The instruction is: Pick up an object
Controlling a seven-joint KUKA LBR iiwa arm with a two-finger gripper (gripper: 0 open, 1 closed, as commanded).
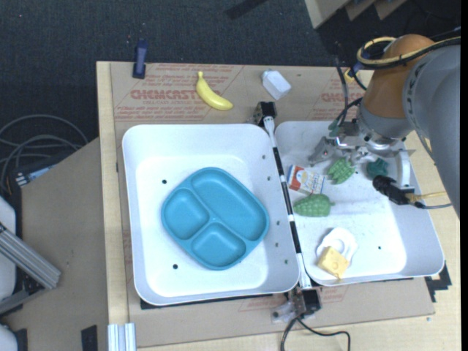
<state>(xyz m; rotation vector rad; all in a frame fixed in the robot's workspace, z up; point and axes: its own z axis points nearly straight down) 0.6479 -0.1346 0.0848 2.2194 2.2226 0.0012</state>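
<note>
Claw (338, 154) hovers above, perhaps touching, green toy (341, 170).

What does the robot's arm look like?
The arm is fat, round and smooth grey, with a shiny orange band near its end. Below that sits a silvery metal hand with thin parts. A yellowish cable loops over the orange part, and black wires hang beside it.

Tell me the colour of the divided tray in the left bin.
Blue, a light sky blue; the divided tray shows plainly in the camera view.
</note>
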